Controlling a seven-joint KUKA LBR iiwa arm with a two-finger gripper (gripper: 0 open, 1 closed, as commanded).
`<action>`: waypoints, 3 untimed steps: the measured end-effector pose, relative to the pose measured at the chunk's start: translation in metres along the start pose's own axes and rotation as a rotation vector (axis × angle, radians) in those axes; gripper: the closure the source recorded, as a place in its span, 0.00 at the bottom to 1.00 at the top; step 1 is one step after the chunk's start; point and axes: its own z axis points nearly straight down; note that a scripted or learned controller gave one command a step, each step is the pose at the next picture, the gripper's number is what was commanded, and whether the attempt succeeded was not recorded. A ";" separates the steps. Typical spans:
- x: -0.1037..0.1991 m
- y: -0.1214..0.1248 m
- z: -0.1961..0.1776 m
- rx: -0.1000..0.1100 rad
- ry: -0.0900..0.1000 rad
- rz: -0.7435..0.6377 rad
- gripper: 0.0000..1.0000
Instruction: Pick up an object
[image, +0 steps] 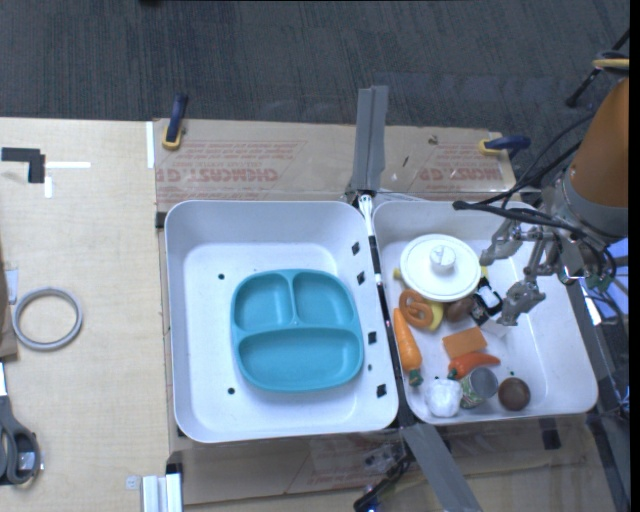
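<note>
In the right-hand shallow white bin (555, 352), the round white lid with a knob (440, 266) covers the upper part of a yellow-orange fruit-like piece (421, 313) and most of a small brown lump (461, 309) beside it, so neither can be read whole. Near that bin's front wall a whitish crumpled thing (442, 398) and a grey round thing (483, 384) are too small and soft-edged to identify. At the view's left edge a pair of dark-handled scissors (15, 452) is cut off, and the grey robot arm with its orange band (610, 150) runs out past the right edge.
</note>
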 end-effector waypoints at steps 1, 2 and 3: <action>0.004 -0.006 0.157 0.000 0.001 0.134 0.00; 0.003 -0.005 0.148 0.001 -0.001 0.131 1.00; 0.022 0.069 0.056 -0.001 -0.001 -0.016 1.00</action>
